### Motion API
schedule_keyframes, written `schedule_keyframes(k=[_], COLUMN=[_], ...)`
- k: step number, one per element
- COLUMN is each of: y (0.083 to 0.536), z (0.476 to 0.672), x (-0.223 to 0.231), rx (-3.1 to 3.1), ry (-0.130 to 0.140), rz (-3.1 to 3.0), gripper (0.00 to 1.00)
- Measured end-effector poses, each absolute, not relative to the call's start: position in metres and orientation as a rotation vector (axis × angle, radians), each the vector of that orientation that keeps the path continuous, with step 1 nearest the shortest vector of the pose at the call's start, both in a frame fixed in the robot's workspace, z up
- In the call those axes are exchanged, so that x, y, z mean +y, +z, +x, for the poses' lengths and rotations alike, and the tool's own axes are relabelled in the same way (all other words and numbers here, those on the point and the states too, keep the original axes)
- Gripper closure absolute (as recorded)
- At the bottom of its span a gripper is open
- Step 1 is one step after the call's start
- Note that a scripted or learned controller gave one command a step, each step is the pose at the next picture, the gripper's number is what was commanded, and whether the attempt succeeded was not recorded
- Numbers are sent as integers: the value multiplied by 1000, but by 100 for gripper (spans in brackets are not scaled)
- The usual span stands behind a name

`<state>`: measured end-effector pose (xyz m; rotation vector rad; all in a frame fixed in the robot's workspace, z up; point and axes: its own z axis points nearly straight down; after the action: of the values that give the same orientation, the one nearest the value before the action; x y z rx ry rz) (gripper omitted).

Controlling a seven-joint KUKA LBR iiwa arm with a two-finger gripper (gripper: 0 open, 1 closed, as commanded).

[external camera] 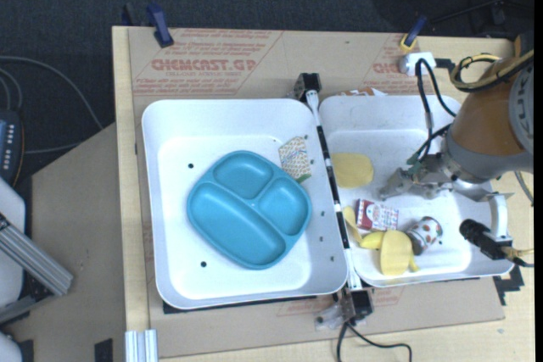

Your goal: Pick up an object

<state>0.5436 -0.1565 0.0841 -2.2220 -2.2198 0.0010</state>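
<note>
My jaws are low in the right bin, and they look spread open with nothing between them. The things I could pick up lie near them in that same bin: a round yellow piece at the left, a red and white packet, a yellow toy by the front wall, and a small red and white ball. In the left bin rests a blue tray (it has three parts), with a small patterned packet just beside its far right edge.

The round blue divided plastic plate looks smooth and faintly glossy. Both shallow white plastic bins appear matt. At twelve o'clock, the flat printed brown cardboard sheet looks dull and papery.
</note>
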Motion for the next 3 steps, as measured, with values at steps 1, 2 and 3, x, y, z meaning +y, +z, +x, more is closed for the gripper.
schedule_keyframes(k=[1,2,3], y=[84,94,167], z=[478,479,529], x=[-195,-195,-192], rx=[-2218,-2220,-2225], ry=[2,-1,-2], rz=[-2223,-2224,-2222], gripper=[0,100,100])
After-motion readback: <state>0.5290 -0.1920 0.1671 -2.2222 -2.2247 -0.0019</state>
